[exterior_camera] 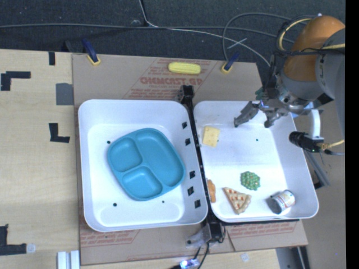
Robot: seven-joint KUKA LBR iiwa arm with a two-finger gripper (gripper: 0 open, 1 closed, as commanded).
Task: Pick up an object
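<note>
I see blue sectioned plate (146,163) in left bin (90,150). Right bin (280,150): cracker (211,136) upper left, pizza slice (237,199), green cluster (250,180), small can (280,201) along front. Gripper (258,118) over bin's back edge, fingers spread wide, gripping nothing.

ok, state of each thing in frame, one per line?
hand: open, holding nothing, above right bin's far end
blue tray: flat in left bin
cracker: flat, right bin
broccoli: right bin
pizza slice: flat, right bin
can: on its side
corn: on cardboard outside bins
</note>
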